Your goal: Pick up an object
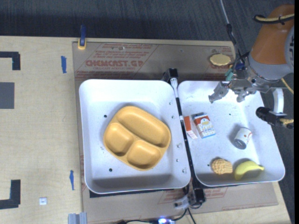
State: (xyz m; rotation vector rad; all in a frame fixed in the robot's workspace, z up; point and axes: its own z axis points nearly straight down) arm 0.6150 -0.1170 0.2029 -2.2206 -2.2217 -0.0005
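Note:
In the right bin (pixel 271 139) lie a small red-and-white carton (pixel 203 125), a white cylinder like a small can (pixel 241 137), a knobbly tan piece (pixel 221 166) and a yellow banana-like toy (pixel 247 169). My gripper (pixel 231 93) hangs over the bin's far edge, above and behind the carton. Its two grey fingers (pixel 217 93) stand spread apart with nothing between them. It touches none of the objects.
The left bin (pixel 88 139) holds a yellow three-compartment tray (pixel 136 137). A round tan disc (pixel 220 59) lies on the board behind the right bin. A black divider clip (pixel 172 74) sits between the bins at the back.

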